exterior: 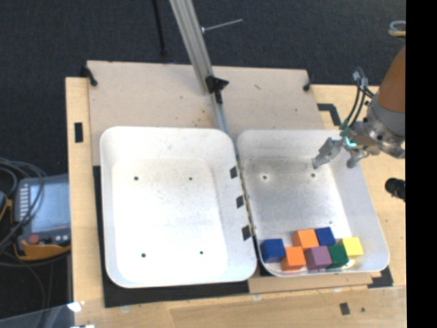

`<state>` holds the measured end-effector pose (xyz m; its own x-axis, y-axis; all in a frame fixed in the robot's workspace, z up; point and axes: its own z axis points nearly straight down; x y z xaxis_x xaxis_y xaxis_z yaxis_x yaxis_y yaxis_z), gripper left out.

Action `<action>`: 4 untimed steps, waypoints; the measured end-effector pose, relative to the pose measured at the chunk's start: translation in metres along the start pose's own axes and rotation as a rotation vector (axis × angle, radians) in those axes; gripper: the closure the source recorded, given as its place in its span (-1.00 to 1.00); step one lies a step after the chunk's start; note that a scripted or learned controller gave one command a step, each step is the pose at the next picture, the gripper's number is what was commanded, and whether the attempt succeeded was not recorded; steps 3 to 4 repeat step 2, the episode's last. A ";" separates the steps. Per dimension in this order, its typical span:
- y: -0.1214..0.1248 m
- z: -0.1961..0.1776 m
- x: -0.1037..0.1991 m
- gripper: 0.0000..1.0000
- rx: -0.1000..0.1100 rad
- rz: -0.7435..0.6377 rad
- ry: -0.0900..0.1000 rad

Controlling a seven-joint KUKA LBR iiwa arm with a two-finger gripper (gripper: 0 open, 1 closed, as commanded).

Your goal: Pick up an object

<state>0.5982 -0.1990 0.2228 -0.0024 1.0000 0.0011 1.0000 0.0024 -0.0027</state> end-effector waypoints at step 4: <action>0.003 0.051 -0.012 -1.00 0.001 0.004 -0.004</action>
